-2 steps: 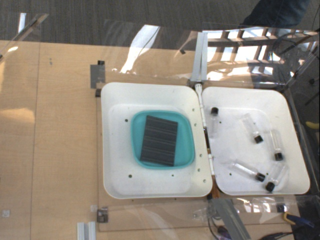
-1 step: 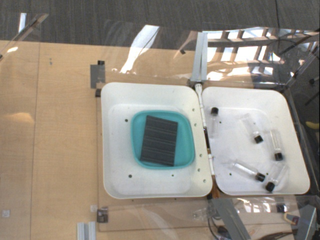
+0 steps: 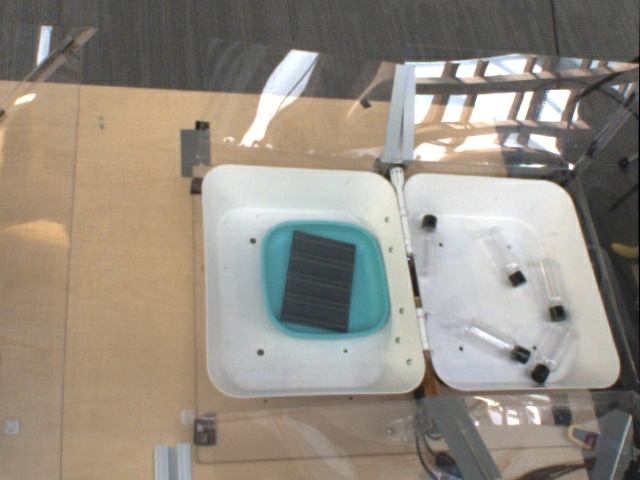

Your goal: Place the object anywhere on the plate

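Observation:
A teal square plate (image 3: 372,298) sits in the middle of the left white bin (image 3: 230,358). A dark grey ribbed rectangular block (image 3: 319,281) lies flat on the plate, slightly tilted, within its rim. The right white bin (image 3: 590,368) holds several clear vials with black caps: one small cap-like piece (image 3: 428,222) at its upper left, one vial (image 3: 503,261) near the centre, another (image 3: 551,290) to the right, and more (image 3: 496,342) along the lower edge.
A metal divider post (image 3: 398,118) rises behind the seam between the two bins. Metal framing (image 3: 520,98) runs across the back right. Small brackets (image 3: 196,150) sit at the left bin's corners on the wooden bench.

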